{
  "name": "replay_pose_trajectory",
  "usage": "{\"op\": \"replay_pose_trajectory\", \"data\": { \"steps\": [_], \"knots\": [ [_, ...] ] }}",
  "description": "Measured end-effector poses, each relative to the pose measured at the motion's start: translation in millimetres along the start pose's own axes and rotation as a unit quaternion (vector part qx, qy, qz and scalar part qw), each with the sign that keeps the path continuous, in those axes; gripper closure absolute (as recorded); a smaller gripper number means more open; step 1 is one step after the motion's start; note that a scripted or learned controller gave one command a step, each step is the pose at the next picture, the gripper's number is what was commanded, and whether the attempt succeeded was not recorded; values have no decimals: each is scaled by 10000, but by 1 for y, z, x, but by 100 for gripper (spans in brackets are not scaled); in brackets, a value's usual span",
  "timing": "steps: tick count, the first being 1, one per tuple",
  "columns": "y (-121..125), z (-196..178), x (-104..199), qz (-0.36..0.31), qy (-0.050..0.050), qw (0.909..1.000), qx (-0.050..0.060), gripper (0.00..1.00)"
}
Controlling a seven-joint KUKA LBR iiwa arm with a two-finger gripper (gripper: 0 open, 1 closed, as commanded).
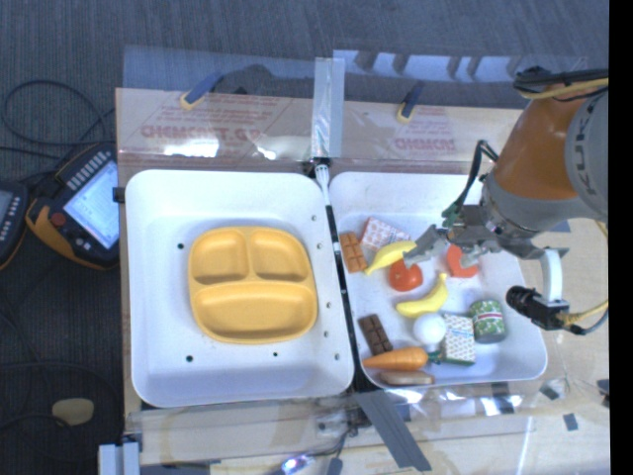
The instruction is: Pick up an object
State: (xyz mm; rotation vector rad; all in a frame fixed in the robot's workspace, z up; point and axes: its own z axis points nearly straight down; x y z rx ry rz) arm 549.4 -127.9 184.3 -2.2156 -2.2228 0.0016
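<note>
My gripper [445, 253] hangs over the middle of the right bin [524, 364], and its two fingers look spread apart with nothing held between them. The left fingertip [420, 251] is just above the end of a yellow banana [389, 257] and a red tomato [404, 277]. A small red item [462, 261] lies partly hidden under the right finger. Below these lie a second banana [423, 298], a white egg [429, 329], a green can [487, 321] and a carrot [401, 358].
The right bin also holds a pink wafer [381, 233], a brown biscuit [353, 252], a chocolate bar [374, 332] and a checkered carton [458, 340]. A yellow divided plate [252, 285] lies in the left bin [158, 216]. A handheld controller [84, 206] sits off the bench's left side.
</note>
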Motion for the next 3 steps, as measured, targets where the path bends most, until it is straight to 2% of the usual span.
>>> {"op": "replay_pose_trajectory", "data": {
  "steps": [1,2,3],
  "knots": [
    [13,95,26,-490,-21,9988,-66,0],
    [13,86,26,-483,-17,9988,-75,100],
    [55,1,105,-509,-13,9987,-4,100]
  ]
}}
